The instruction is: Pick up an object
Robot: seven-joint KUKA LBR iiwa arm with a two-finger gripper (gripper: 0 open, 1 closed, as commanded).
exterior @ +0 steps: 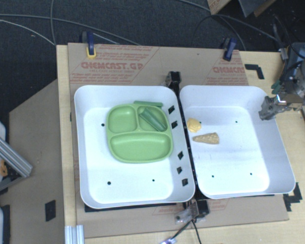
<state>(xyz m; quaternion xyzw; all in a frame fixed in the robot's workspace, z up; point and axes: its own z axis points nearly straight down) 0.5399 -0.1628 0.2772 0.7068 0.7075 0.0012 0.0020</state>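
In the right bin lie two small things near its left wall: a round yellow piece and, just below it, a tan wedge-shaped piece. The left bin holds a green divided plate with a dark green pod-like item in its upper right compartment. My gripper hangs at the right bin's upper right rim, far from both small pieces, and I see nothing held in it.
Both bins rest on a brown board held by blue clamps at the back. A black divider strip runs between the bins. Cables cross the dark floor behind.
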